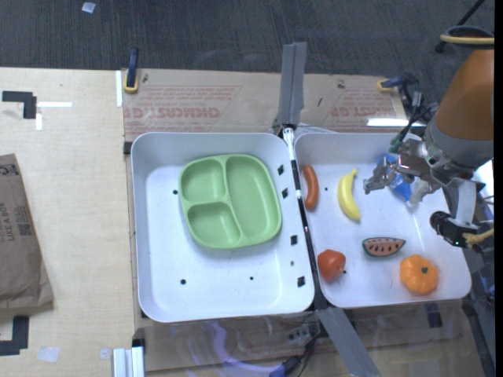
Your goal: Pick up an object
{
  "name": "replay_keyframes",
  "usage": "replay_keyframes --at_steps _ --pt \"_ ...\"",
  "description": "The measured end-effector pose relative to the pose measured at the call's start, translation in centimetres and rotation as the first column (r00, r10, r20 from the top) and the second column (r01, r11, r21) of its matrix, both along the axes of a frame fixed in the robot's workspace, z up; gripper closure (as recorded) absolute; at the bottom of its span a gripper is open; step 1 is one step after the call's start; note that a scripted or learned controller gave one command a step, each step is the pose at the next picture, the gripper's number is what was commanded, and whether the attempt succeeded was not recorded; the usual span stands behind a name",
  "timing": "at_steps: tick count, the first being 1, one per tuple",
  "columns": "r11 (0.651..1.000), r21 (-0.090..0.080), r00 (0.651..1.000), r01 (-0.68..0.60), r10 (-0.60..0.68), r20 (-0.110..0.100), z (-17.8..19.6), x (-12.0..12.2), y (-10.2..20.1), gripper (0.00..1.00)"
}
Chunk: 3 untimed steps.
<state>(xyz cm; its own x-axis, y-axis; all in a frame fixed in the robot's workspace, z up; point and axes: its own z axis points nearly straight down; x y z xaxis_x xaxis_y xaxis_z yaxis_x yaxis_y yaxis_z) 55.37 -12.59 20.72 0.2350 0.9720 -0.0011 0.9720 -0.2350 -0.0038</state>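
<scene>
Yellow banana (348,195) lying in right bin (377,295).

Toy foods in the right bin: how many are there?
5: hot dog at its left wall, banana beside it, tomato front-left, watermelon slice centre, pumpkin front-right. The arm may hide more.

A robotics lab or test cell is suggested rather than a home. Two shallow white bins (149,234) are set side by side on a plywood bench (63,171), and clamps (132,81) are seen at its far edge. Toy food is laid out: a banana (348,195), a tomato (331,265), a watermelon slice (383,247). Dark carpet (220,14) is seen beyond, and what is probably a tripod leg (471,10) at the top right.
</scene>
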Motion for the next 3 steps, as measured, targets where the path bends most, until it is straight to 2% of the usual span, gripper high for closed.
replay_keyframes --at_steps 1,2,3 --pt "0.961 0.001 0.961 0.278 -0.278 0.002 -11.5 1.6 -0.3 0.00" --pt "0.986 0.000 0.986 0.169 -0.169 0.001 -11.6 -3.9 -5.8 0.00" --pt "0.957 0.014 0.957 0.290 -0.290 -0.007 -11.7 1.9 -7.7 0.00"
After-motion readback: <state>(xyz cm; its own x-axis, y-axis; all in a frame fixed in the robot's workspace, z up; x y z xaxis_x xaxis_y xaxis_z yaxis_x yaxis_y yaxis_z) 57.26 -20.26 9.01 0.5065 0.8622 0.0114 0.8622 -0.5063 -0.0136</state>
